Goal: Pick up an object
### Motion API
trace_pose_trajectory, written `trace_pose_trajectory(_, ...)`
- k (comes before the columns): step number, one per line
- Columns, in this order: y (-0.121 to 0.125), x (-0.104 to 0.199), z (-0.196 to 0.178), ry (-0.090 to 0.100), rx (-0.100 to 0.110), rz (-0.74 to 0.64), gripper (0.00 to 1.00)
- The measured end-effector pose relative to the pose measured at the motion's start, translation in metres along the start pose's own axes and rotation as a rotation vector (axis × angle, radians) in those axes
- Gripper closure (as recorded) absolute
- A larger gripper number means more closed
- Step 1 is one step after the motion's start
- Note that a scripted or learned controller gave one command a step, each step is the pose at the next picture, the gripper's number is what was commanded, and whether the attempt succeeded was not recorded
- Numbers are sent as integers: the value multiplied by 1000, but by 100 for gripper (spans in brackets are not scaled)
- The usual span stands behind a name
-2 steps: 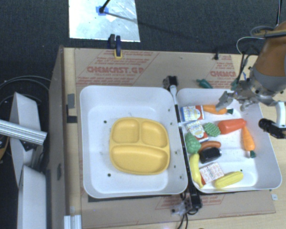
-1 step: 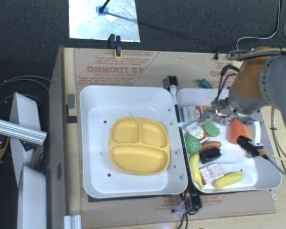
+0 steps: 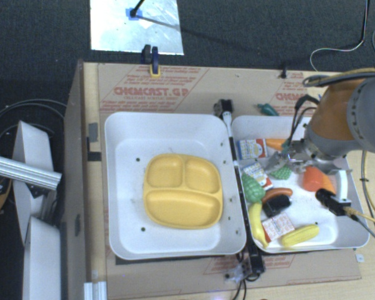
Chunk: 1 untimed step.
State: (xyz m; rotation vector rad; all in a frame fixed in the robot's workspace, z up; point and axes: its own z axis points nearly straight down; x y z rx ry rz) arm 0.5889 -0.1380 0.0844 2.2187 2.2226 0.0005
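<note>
Many small toys crowded the right bin [image 3: 356, 233] at the lower right of the frame: a banana [image 3: 256, 220], corn [image 3: 300, 234], a green piece [image 3: 254, 188], an orange piece [image 3: 317, 180] and small cartons. The gripper [image 3: 286, 157] hung over the bin's upper middle; whether it was released or clenched could not be told. Packed so tightly, it could likely have nudged neighbours or closed on nothing. The yellow tray [image 3: 182, 189] sat in the left bin [image 3: 122, 167]. Cardboard behind read "CHEMCAST GP".
</note>
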Motion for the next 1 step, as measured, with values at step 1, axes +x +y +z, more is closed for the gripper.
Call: trace_pose_trajectory(1, 1, 0, -11, 0, -2, -1, 100)
